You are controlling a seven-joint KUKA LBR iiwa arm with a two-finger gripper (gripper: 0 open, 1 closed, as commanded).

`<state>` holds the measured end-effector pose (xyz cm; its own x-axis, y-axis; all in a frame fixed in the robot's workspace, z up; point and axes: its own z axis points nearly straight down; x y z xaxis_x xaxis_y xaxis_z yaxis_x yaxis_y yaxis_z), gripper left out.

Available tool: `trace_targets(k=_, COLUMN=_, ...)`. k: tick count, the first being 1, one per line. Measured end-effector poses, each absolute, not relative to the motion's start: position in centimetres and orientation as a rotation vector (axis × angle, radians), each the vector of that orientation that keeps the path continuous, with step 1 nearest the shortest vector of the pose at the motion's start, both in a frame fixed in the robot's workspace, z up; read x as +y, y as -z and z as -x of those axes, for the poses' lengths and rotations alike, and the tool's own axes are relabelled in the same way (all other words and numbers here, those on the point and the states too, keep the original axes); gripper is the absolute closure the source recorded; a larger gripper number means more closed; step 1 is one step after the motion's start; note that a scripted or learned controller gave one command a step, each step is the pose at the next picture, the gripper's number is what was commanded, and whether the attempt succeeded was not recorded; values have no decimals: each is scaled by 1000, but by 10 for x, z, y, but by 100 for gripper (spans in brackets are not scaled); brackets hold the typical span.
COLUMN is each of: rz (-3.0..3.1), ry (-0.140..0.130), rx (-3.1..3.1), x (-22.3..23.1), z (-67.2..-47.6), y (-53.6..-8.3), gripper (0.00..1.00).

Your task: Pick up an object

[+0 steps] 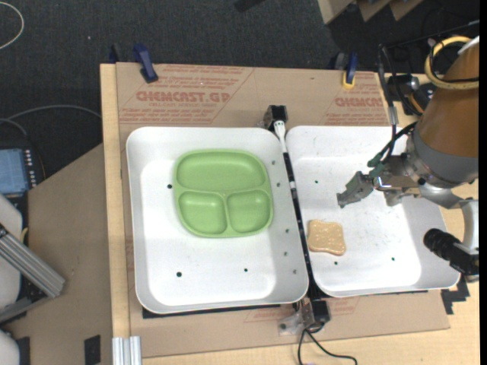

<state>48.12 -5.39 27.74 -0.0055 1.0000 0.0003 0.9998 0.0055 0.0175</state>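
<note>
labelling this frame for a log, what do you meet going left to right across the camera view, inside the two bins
left bin → green divided plate → right bin → tan toast-like piece → pincer

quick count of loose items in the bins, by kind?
Green divided plate, left bin: 1
Tan toast-like piece, right bin: 1
Total: 2
</note>
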Motion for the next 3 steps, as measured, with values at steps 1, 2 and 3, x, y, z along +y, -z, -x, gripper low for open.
trace_targets(k=1, rz=-2204, ry=-20, rx=2228, x=23, z=-481, y=-376, gripper=0)
trace_targets(k=2, rz=-2217, ry=-3, rx=2221, x=18, z=-480, y=-381, gripper=100)
trace_targets(k=3, rz=-2211, ry=-9, rx=2228, x=84, z=-480, y=-412, gripper=100)
